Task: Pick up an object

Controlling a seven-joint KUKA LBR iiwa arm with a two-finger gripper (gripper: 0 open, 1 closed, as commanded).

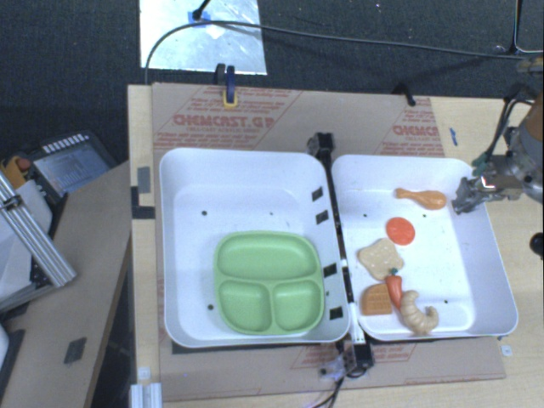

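At the right edge of the frame, the gripper [470, 195] is hanging over the right bin's [476, 262] far rim; whether it is clenched or released cannot be told. Toy foods are lying lower in that bin: a drumstick [422, 197], tomato slice [400, 230], bread [380, 258], carrot [394, 288]. A green tray [269, 280] is sitting in the left bin [238, 185].

Single fixed camera above bench [102, 228], looking down at slant; both bins [246, 177] fully in frame, arm [518, 155] entering right.

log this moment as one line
gripper at right bin far right rim | nothing held | chicken leg nearest | green plate left bin
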